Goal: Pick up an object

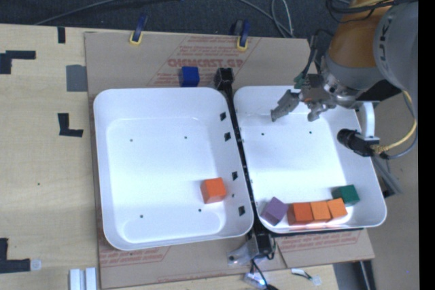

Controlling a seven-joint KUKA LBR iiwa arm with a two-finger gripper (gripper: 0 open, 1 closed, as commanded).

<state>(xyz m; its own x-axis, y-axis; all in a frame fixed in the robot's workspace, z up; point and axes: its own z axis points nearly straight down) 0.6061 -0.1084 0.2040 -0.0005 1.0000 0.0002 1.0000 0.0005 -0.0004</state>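
My gripper [298, 110] hangs above the far part of the right bin [299, 153], its two fingers spread open with nothing between them. Along that bin's near wall lie a purple block [274, 210], two orange blocks [300, 213] [319, 211], a lighter orange block [336, 208] and a green block [347, 195]. A single orange block [213, 190] sits in the left bin [143, 146], toward its near right. All the blocks are well away from the gripper.
A blue block [189, 75] rests on the cardboard behind the left bin. A black divider clip [223, 78] stands where the bins meet. Cables trail across the dark floor at the back. The arm [367, 30] enters from the upper right.
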